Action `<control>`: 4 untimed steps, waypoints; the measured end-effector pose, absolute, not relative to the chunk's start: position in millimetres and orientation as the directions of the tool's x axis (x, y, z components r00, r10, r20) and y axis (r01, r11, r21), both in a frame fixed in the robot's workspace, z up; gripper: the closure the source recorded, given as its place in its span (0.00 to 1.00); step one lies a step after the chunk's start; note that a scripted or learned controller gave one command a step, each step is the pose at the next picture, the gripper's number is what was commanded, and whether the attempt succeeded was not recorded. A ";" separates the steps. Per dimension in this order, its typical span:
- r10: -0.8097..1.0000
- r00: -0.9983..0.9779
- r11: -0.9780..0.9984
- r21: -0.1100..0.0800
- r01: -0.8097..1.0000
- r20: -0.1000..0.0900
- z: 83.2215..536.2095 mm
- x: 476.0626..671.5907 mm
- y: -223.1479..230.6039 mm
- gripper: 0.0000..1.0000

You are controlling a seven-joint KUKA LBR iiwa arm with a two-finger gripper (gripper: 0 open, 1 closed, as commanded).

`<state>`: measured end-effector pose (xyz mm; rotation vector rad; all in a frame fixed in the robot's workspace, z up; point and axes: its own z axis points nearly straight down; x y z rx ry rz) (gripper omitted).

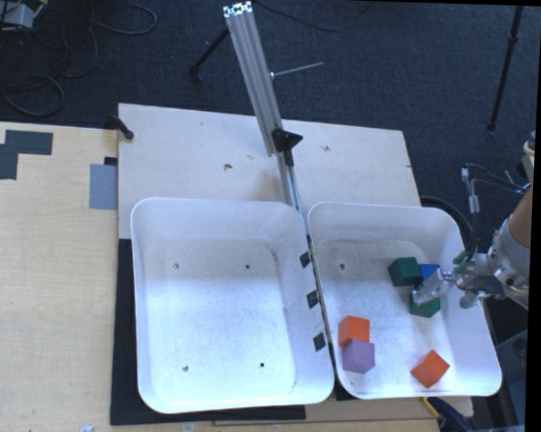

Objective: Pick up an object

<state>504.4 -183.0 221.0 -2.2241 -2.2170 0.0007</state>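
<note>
Overhead, 2 white bins point(153, 250) on pale bench point(43, 290), dark carpet point(393, 64), tool point(446, 285) opening unclear.

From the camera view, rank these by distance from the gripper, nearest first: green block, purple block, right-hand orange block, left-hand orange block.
From the gripper:
1. Green block, right beside it, upper right bin.
2. Right-hand orange block, near the bin's lower right corner.
3. Left-hand orange block and purple block, touching by the divider: too close to call.

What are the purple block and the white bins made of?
The purple block looks like soft foam or painted wood: a matte, dull face with no shine, so I can't say which. The two white bins, the left bin and the right bin, look like smooth moulded plastic: rounded corners, thin curved rims and a slight sheen.
</note>
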 end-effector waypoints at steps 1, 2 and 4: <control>1.000 0.001 -0.001 -0.001 1.000 0.000 113.2 536.8 -201.1 0.00; 1.000 -0.003 0.003 0.002 1.000 0.000 89.6 616.0 -209.0 0.00; 1.000 -0.004 0.004 -0.044 0.999 -0.004 89.7 654.7 -169.5 1.00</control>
